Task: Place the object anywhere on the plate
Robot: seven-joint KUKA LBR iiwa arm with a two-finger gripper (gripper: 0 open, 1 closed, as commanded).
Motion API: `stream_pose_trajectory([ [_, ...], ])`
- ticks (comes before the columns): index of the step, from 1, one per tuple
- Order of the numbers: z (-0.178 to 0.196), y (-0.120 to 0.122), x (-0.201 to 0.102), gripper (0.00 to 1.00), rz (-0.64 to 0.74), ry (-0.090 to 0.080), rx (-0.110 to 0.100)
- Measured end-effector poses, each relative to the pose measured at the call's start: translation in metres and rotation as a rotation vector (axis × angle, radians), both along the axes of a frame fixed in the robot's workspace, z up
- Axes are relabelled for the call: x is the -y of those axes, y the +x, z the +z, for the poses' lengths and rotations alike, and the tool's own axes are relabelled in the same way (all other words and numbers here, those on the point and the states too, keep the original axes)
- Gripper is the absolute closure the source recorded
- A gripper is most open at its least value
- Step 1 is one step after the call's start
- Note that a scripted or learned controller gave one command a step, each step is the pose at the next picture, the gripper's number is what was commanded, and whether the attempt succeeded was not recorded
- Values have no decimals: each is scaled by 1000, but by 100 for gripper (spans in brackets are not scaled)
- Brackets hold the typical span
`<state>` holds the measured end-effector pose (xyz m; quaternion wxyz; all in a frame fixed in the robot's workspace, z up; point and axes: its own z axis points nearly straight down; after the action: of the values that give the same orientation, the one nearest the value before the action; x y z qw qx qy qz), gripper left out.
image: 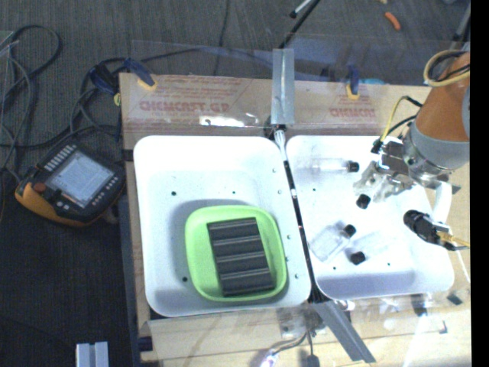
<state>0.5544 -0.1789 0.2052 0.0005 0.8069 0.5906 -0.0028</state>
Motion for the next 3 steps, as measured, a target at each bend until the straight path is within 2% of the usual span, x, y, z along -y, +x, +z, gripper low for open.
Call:
stream_pose_trajectory([
  [1,0,0,0,0,0,0,1],
  [2,72,48,-59,0,26,1,2],
  [3,54,104,-98,0,105,0,2],
])
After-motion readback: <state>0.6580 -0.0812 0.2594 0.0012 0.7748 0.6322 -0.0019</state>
